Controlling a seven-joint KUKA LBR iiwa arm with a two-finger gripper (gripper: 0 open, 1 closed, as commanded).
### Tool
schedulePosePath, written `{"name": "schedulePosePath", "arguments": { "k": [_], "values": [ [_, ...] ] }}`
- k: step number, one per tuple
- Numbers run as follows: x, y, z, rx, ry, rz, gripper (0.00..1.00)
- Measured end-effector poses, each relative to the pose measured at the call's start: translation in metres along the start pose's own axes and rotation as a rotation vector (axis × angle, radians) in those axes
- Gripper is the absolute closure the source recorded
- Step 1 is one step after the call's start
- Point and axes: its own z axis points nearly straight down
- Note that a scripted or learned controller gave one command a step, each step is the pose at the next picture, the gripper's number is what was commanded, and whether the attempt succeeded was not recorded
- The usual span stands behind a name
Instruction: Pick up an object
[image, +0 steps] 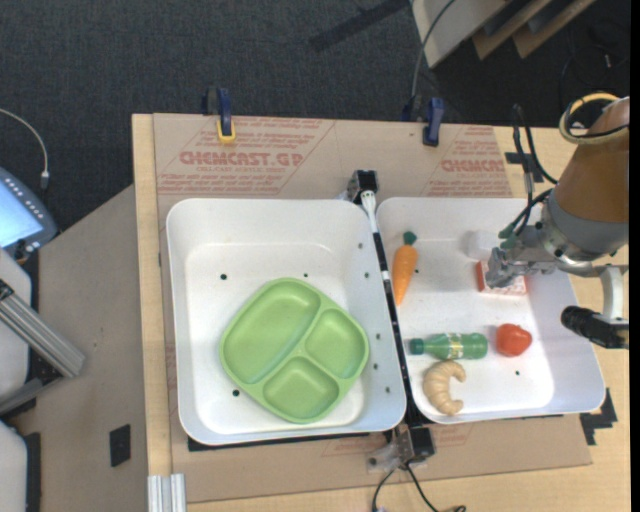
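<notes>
The right bin (560, 395) holds an orange carrot (403, 270), a green bottle (449, 347) lying on its side, a tan croissant (444, 386), a red tomato (513, 340) and a small red-and-white item (506, 284). My gripper (504, 265) is down in the right bin's upper right part, right over the red-and-white item. Whether it touches or grasps that item is hidden by the wrist.
The left bin (190, 300) holds a green divided plate (293, 349). A black divider rail (380, 270) runs between the bins. Blue clamps (225, 112) hold the cardboard base at the back. Cables hang near the arm at the right.
</notes>
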Motion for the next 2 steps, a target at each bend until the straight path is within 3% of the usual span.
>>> {"name": "schedulePosePath", "arguments": {
  "k": [2],
  "values": [
    [0.0,0.001,-0.096,-0.001,0.0,-0.002,1.0]
  ]
}}
